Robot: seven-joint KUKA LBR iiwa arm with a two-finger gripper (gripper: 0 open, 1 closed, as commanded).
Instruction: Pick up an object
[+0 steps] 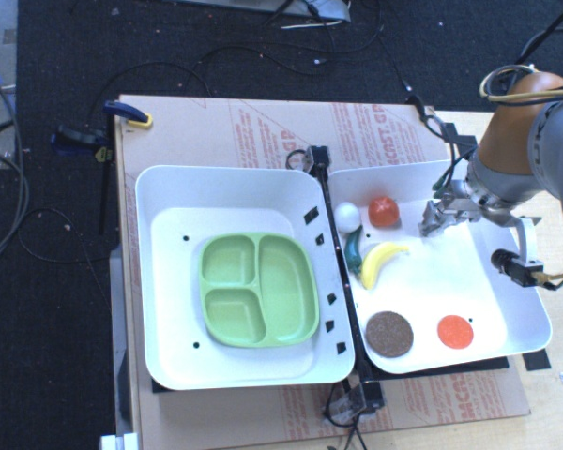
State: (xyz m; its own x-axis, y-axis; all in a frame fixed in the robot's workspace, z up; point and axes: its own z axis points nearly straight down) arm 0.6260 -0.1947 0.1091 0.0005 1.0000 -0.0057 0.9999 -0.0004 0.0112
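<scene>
The gripper (438, 217), its opening impossible to tell, hangs beside the tomato (384, 211), likely approaching; next it must descend onto it.

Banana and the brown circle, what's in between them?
Nothing: the camera view shows bare white bin floor between the banana and the brown disc.

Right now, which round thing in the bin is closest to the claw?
The red ball. It sits just left of the claw; the white ball and flat discs lie farther off.

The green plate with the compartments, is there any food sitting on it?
No, the green plate in the left bin has nothing in its compartments; the banana and tomato lie in the right bin.
</scene>
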